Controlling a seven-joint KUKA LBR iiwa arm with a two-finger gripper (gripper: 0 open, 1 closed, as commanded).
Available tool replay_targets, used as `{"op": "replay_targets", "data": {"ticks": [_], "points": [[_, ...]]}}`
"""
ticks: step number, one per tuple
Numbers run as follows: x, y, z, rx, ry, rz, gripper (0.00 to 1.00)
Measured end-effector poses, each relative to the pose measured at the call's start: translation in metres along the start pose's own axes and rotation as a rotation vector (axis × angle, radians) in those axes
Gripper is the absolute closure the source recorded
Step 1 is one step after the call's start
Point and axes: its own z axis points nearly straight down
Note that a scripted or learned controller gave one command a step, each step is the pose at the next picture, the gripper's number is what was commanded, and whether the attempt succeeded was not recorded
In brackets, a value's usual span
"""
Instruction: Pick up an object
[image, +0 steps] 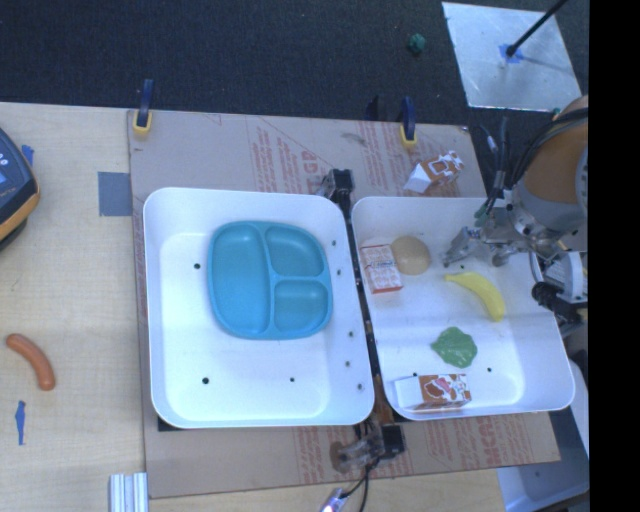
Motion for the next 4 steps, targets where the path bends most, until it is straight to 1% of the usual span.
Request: {"op": "replay_targets", "data": {"ticks": [1, 2, 3, 4], "points": [[0.0, -0.041, 0.0, 0.0, 0.0, -0.001, 0.0], [0.0, -0.139, 0.001, 0.0, 0.001, 0.0, 0.0], [0.053, -0.097, 0.001, -0.002, 0.001, -0.003, 0.0], [0.005, -0.153, 0.001, -0.001, 0.001, 0.003, 0.0]]}}
